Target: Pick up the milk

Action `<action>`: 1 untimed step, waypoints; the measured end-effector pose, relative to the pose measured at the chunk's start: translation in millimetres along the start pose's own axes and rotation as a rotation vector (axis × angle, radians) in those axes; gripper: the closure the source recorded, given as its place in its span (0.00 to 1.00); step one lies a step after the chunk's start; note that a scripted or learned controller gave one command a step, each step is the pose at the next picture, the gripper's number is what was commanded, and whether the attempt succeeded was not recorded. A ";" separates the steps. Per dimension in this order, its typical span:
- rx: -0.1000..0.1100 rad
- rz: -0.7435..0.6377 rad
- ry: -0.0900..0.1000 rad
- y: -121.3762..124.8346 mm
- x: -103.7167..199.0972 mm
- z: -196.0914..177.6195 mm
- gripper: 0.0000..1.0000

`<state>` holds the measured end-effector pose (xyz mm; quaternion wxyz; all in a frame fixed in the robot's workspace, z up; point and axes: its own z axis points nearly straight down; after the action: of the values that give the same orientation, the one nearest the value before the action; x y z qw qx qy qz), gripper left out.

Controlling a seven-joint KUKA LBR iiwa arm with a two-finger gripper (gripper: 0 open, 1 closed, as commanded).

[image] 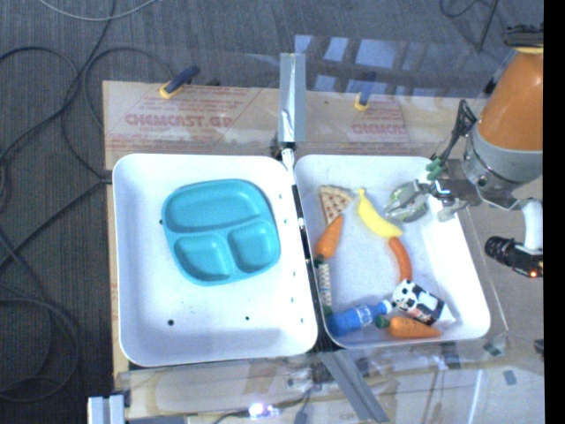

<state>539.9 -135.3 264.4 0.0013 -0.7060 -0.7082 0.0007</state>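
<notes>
Near the front right corner of the right bin (459,237) the milk (417,301) lies on its side, long axis slanting from upper left to lower right, just above a carrot (413,328). Well apart, the gripper (404,203) hovers with fingers spread and nothing between them.

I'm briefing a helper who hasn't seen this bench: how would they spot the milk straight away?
Look in the right bin, at its near right corner. The milk is a small carton lying on its side there, beside a blue-capped bottle and just above an orange carrot. Its black-and-white cow patches set it apart.
</notes>
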 end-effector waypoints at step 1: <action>0.001 0.003 0.000 -56.3 -27.6 74.3 0.00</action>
<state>483.5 -163.0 190.2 0.0018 -0.7072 -0.7071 0.0010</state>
